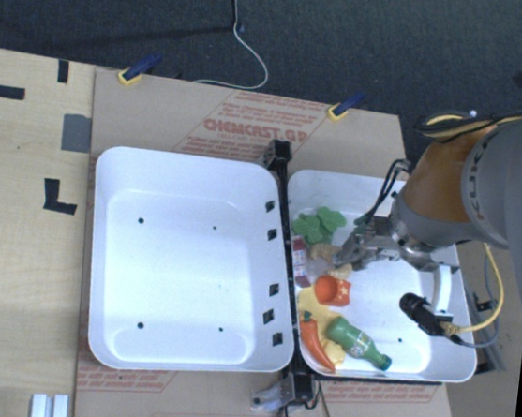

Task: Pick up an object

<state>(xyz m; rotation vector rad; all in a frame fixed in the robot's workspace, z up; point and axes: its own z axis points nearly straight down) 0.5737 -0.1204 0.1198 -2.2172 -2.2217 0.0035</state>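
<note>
Camera view: gripper (348, 254) just above red toy (331, 290), right bin (449, 368).

You're looking at a wooden bench (11, 248) with a cardboard sheet (243, 125) laid on it. On the cardboard sit two white bins: the left bin (179, 259), and touching its right side, the right bin (431, 361).

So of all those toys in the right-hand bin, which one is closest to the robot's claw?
The small red-orange toy, which sits just below the gripper. The green leafy piece lies up and left of it, and the green bottle is further off, near the bin's front edge.
</note>
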